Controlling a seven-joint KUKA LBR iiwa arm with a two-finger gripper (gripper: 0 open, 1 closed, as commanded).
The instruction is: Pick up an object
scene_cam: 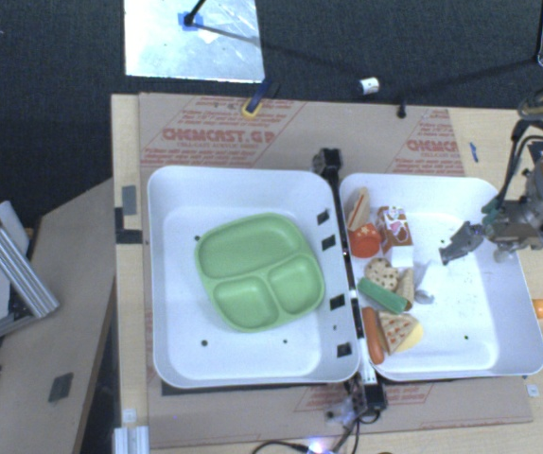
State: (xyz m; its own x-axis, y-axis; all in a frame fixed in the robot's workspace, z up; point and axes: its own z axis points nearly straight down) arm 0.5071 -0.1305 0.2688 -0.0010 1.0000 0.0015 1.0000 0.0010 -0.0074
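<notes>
Toy food (pixel 383 282) heaped in right bin (pixel 480 348); end effector (pixel 461 244) just beside.

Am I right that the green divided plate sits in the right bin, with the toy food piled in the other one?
Not quite. The camera view shows the green divided plate in the left bin. The toy food is piled in the right bin, along its left wall.

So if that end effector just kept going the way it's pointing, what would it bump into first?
The end effector points left, toward the pile of toy food along the right bin's left side. It would probably meet the small white block first, though its height above the bin is hard to judge from here.
</notes>
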